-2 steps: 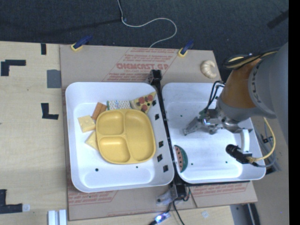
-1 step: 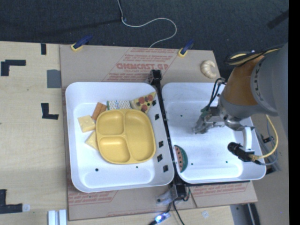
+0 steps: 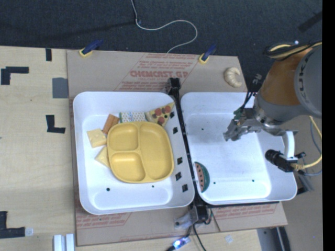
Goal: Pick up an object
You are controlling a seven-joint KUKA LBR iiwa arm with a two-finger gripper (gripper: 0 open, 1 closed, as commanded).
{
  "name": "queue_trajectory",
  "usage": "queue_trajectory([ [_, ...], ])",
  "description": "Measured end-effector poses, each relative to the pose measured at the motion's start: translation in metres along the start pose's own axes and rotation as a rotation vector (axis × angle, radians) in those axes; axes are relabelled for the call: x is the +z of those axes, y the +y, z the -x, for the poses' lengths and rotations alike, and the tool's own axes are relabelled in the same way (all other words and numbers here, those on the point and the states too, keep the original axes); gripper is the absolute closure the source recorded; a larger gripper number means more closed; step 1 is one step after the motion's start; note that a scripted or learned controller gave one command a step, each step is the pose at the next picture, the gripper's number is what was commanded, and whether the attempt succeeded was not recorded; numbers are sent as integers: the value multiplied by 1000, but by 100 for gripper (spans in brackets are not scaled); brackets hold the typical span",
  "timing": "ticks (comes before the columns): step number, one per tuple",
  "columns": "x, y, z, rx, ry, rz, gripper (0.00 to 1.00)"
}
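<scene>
So far nothing looks picked up. The gripper (image 3: 234,132) hangs low over the right bin (image 3: 261,190), over a bare white part, and I see nothing in it. I cannot tell if it is open or closed. The arm (image 3: 285,88) reaches in from the right, bent down. A watermelon slice toy (image 3: 201,175) lies at that bin's left edge. The yellow plate (image 3: 140,151) sits in the left bin (image 3: 89,192).
</scene>
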State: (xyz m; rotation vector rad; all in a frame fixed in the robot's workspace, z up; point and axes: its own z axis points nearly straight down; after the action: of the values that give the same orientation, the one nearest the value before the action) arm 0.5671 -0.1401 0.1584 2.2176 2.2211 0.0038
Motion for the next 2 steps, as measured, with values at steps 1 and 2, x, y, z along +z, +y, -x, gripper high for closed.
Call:
queue_trajectory([
  [1,-47,8,5,0,-1,0,100],
  [2,-67,8,5,0,1,-3,100],
])
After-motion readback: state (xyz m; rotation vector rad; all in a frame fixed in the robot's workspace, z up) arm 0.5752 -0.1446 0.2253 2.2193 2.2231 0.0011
